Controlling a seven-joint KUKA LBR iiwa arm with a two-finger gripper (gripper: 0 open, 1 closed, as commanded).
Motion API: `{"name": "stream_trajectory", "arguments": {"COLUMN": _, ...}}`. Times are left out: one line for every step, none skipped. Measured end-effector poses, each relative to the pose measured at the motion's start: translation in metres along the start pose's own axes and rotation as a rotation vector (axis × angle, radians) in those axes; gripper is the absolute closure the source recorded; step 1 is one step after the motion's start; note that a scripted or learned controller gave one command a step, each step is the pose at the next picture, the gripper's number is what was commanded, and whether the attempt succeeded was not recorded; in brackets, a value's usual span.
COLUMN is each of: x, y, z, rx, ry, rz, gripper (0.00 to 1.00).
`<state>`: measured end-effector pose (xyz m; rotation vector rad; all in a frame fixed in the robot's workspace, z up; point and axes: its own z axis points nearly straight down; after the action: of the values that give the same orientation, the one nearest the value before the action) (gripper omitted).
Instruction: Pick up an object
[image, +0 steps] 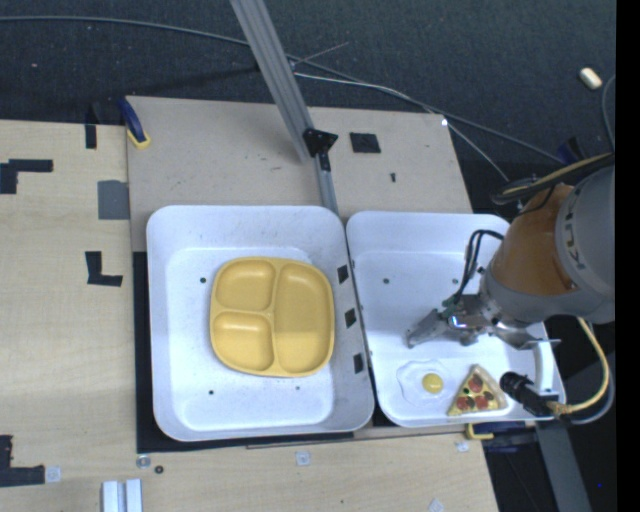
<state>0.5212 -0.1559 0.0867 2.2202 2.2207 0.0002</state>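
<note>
Fried-egg toy (428, 381) lies flat near the front edge of the right bin (400, 240), just below and slightly right of the pincer (420, 333), whose fingers look spread and hold nothing, with the pizza-slice toy (476, 392) close beside it.

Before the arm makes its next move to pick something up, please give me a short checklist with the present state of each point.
1. Targets present: fried egg and pizza slice lie in the right bin: ok.
2. Gripper above the right bin: ok.
3. Gripper centred over the egg: not ok, it sits above and beside it.
4. Something held: not ok.
5. Yellow divided plate in the left bin, away from the arm: ok.
</note>
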Motion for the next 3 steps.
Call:
{"name": "stream_trajectory", "arguments": {"x": 0.0, "y": 0.001, "z": -0.012, "rx": -0.005, "ry": -0.001, "rz": 0.0, "gripper": 1.0}}
{"name": "stream_trajectory", "arguments": {"x": 0.006, "y": 0.005, "z": -0.073, "rx": -0.003, "ry": 0.0, "rz": -0.002, "gripper": 1.0}}
{"name": "stream_trajectory", "arguments": {"x": 0.014, "y": 0.012, "z": -0.122, "rx": -0.002, "ry": 0.0, "rz": -0.003, "gripper": 1.0}}
